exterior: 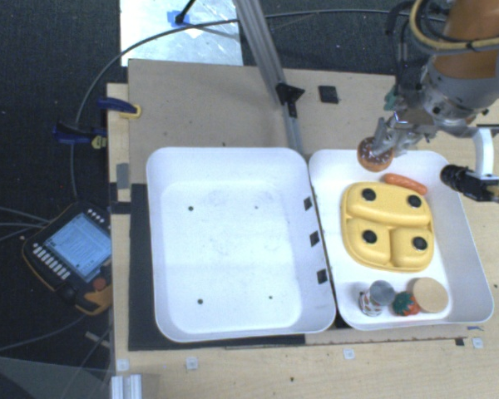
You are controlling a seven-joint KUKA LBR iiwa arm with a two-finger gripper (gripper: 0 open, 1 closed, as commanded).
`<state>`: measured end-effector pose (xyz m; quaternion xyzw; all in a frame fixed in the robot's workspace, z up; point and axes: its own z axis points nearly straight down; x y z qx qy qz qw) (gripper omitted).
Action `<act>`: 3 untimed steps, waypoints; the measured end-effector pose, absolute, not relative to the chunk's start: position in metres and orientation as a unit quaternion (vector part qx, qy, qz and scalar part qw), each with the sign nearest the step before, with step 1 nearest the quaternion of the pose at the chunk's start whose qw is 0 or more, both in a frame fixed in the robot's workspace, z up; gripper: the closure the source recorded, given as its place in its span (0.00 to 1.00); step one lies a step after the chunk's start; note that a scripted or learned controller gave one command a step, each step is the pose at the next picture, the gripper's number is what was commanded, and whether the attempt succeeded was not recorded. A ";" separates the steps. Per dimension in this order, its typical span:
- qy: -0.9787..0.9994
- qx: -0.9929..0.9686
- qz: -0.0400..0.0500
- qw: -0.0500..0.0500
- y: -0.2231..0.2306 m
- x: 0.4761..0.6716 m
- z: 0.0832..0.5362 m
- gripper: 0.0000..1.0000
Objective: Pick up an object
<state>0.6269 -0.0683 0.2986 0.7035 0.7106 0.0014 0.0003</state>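
Observation:
My gripper [388, 143] hangs over the far left corner of the right bin [470, 248], right against a small brown round object [370, 155] that sits at the bin's far rim. Whether that object is gripped cannot be made out. Just in front of it lies an orange sausage-shaped piece [404, 182]. A large yellow moulded block with black dots [388, 225] fills the middle of this bin. Along the near edge sit a small grey and white piece [374, 297], a red and green piece [404, 304] and a tan disc [431, 294].
The left bin [162, 248] lies beside the right one, joined by black clips [313, 238]. A slanted metal pole [262, 44] rises behind the bins. A handheld pendant [73, 252] rests off the bench at left. A black bracket [470, 181] sticks in from the right.

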 end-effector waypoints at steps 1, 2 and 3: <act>0.710 0.704 0.001 0.000 -0.022 0.623 0.275 1.00; 0.710 0.704 0.001 0.000 0.020 0.615 0.258 1.00; 0.710 0.704 0.000 0.000 0.072 0.617 0.239 1.00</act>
